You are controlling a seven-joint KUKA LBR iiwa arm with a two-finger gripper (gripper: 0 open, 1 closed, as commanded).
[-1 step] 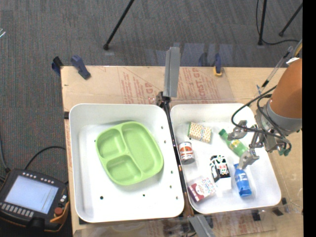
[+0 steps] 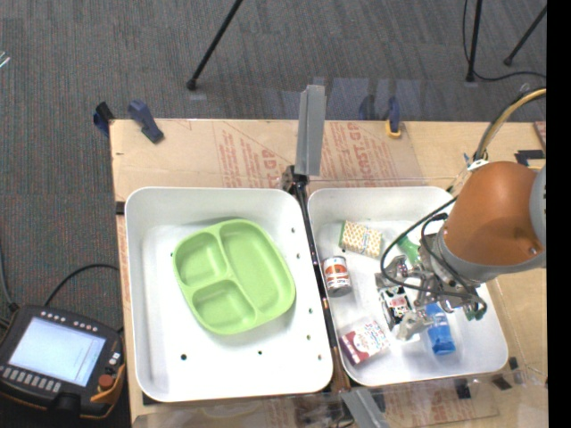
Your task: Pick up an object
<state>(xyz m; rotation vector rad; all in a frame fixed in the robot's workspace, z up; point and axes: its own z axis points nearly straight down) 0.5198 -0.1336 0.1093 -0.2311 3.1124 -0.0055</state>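
Note:
My gripper [image 2: 412,315] hangs low in the right bin [image 2: 357,205], below the arm's orange band [image 2: 495,221]. Its fingers reach down among a small dark packet [image 2: 393,306] and a blue object [image 2: 440,337]. A red and white packet [image 2: 364,341] lies just to the gripper's left near the front wall. A small red and white can [image 2: 336,275] stands by the bin's left wall. A tan checkered packet [image 2: 361,237] lies toward the back. A bit of green [image 2: 409,242] shows beside the arm.
The left bin [image 2: 152,239] holds a light green divided plate [image 2: 234,275]. A grey upright post [image 2: 310,136] stands behind the seam between the bins. A teach pendant [image 2: 58,355] lies on the floor at the lower left.

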